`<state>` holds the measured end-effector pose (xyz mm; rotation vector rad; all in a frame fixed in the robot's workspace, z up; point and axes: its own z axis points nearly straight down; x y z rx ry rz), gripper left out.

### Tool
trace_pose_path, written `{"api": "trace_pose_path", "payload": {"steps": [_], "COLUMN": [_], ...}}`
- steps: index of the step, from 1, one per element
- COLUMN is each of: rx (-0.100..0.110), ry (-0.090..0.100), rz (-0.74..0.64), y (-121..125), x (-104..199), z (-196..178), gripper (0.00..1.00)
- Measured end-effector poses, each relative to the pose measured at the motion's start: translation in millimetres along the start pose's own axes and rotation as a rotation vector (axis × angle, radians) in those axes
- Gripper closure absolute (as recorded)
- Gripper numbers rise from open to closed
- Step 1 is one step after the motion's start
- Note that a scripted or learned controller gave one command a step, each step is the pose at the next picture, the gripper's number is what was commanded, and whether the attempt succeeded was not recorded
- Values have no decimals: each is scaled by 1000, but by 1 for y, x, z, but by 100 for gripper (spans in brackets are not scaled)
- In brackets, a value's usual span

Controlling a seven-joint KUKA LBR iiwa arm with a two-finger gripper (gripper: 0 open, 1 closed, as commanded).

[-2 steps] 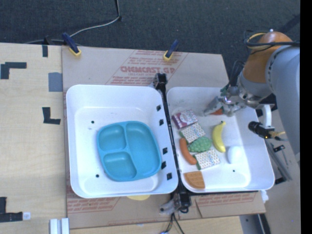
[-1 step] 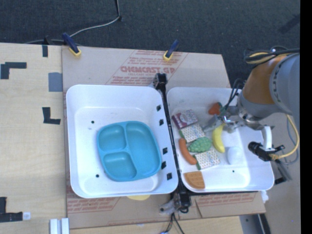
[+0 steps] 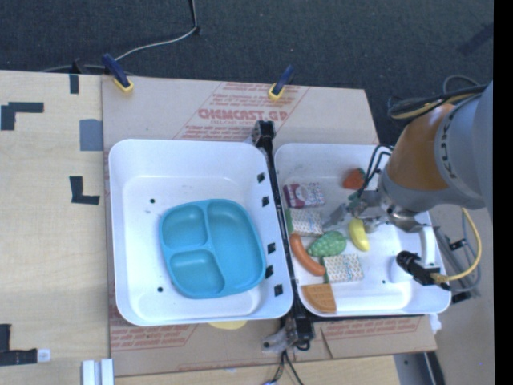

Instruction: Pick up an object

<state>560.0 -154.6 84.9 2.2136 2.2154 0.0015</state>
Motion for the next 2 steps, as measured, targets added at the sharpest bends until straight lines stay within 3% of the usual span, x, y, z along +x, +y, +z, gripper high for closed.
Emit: {"api": "trace_pose_path", "payload": {"steps": [1,2], "rx": [6,13], "ry": [1,7], "rz": [0,-2], "y": [0,43], "x": [0,77], "z": [-6,-96], "gripper": [100,100]}}
